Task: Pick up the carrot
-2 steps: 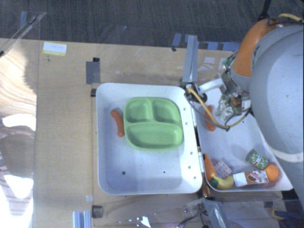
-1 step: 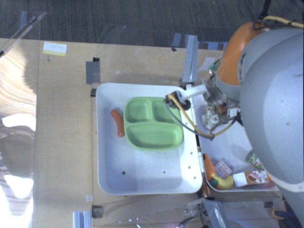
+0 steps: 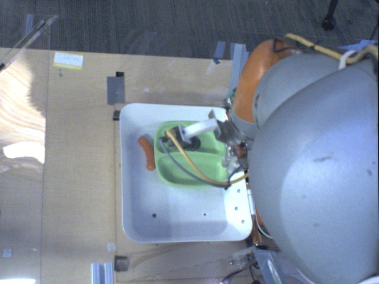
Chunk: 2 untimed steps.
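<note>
The carrot (image 3: 147,152) lies on the floor of the white bin (image 3: 177,220), toward the bin's 9 o'clock side. Its long axis runs roughly from 12 to 6 o'clock. Just at its 3 o'clock side sits a green dish (image 3: 195,169); whether the two touch is too close to call. The rest of the bin floor around the carrot is bare, and the bin rests on the pale wooden counter (image 3: 71,158).

The grey arm (image 3: 320,158) comes in from 3 o'clock and hides much of the bin's 3 o'clock edge. The pincer (image 3: 233,154) sits over that edge of the dish, well apart from the carrot, and holds nothing that can be seen. Whether it is spread or pressed together cannot be told from here.

The carrot looks small, light and smooth, probably a stiff toy, so it may roll or slip under a glancing touch. The best hold is likely across its middle, closing along the 9-to-3 line. The dish rim crowds the 3 o'clock side, so approach room there is tight.
</note>
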### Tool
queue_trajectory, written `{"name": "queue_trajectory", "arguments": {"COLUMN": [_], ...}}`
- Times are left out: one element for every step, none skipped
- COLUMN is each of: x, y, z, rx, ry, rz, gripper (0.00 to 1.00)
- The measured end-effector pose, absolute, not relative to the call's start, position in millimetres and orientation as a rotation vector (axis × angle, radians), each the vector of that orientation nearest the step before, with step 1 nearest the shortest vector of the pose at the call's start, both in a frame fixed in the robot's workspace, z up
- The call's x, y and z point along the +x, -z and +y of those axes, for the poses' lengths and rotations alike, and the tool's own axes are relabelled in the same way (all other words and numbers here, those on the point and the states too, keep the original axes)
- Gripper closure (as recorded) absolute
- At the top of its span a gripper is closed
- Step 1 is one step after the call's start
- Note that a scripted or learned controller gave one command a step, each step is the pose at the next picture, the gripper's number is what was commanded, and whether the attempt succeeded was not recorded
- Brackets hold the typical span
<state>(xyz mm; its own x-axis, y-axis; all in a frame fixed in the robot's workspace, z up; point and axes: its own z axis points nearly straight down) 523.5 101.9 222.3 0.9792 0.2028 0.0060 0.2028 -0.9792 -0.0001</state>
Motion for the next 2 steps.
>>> {"name": "queue_trajectory", "arguments": {"x": [487.0,488.2], "y": [-101.3,-147.7], "z": [166.2,56.0], "rx": [-3.121,-3.102], "ry": [0.0,0.005], "rz": [-0.35,-0.402], "gripper": [1.0,1.0]}}
